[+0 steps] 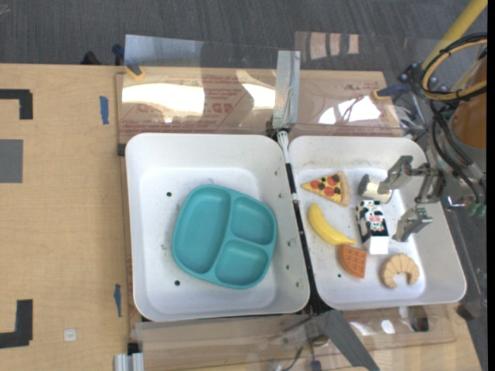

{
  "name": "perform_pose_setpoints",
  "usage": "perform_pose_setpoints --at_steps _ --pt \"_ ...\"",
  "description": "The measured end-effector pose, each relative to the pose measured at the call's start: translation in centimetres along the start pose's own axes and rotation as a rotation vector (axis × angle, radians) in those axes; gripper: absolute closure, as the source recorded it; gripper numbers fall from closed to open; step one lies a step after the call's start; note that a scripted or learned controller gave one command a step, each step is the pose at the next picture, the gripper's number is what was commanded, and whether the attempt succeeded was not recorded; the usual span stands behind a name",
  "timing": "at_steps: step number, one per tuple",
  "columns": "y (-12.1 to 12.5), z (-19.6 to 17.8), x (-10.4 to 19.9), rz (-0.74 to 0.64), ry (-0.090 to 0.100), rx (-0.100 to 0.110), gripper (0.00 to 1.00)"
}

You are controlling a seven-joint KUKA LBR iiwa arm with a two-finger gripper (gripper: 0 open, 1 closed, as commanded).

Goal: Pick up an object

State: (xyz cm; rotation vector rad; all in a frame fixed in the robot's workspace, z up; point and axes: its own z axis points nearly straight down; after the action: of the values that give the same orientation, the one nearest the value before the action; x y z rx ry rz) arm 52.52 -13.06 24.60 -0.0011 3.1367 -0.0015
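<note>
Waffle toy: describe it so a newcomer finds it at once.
Look in the right bin, the one holding the toy food. Near its front edge lies the waffle, between the banana and the croissant. It alone is a flat orange-brown square with a grid pattern.

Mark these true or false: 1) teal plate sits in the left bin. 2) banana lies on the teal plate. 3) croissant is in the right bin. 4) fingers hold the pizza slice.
1) True: the teal plate sits in the left bin.
2) False: the banana lies in the right bin.
3) True: the croissant is near its front right corner.
4) False: the pizza slice lies apart from the gripper, whose open fingers hold nothing.
</note>
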Motion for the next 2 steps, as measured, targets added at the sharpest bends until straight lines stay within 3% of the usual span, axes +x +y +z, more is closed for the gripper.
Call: perform_pose_setpoints --at_steps 1,2 --pt "3.18 -6.98 -0.62 -0.278 -0.006 0.0 0.0" --pt "3.17 -6.88 -0.59 -0.277 -0.004 0.0 0.0"
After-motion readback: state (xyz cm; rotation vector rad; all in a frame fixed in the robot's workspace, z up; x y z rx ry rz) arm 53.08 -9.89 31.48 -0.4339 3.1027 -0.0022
